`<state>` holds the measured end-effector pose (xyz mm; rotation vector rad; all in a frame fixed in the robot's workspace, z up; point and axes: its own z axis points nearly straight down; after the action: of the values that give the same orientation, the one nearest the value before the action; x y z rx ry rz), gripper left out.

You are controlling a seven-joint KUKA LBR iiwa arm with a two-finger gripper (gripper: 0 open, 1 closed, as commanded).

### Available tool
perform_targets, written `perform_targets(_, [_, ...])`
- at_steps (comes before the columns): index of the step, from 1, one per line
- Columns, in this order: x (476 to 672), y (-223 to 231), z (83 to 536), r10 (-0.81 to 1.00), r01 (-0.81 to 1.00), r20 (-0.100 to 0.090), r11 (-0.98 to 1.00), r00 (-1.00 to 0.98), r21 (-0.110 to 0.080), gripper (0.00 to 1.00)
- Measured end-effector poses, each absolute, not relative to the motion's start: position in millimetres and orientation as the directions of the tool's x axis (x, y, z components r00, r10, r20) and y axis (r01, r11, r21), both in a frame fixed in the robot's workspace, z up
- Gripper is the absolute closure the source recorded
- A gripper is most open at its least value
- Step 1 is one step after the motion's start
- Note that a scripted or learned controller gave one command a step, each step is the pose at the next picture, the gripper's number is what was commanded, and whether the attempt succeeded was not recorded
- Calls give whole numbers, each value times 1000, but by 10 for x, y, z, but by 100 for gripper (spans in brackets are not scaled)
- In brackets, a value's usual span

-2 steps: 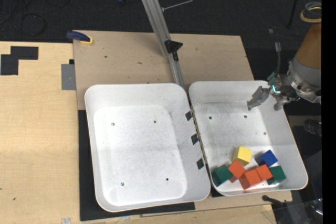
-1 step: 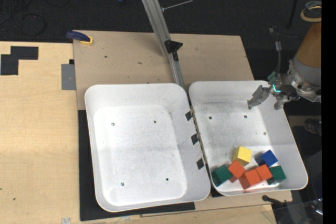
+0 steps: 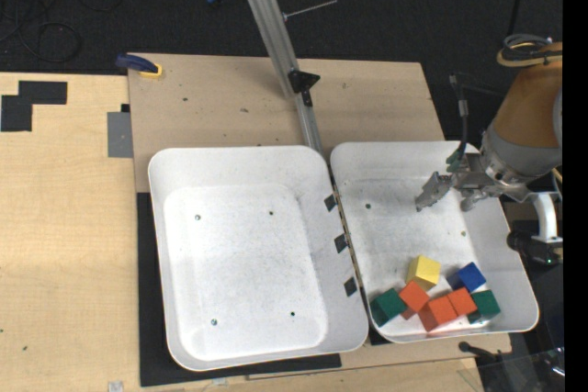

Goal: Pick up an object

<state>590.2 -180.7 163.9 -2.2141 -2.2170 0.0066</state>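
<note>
Seven blocks [image 3: 439, 296] huddle at five o'clock in the right bin [image 3: 390, 174].
Light, rigid cubes; pinch flat sides. Hand [image 3: 450, 191] hovers open, empty, at twelve o'clock.

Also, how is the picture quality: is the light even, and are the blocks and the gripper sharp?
Camera view: light is soft and fairly even, dark beyond the bench; the bins show faint grain and no hard glare; the blocks are sharp enough to tell colours, edges slightly soft; the gripper is a little blurred, its fingers hard to read.
</note>
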Motion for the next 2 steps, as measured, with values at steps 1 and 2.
perform_targets(1, [5961,-1744,1137,1000,1000,3,2,-2,-8,0])
perform_targets(2, [5966,-1738,909,1000,1000,1,1,-1,-2,0])
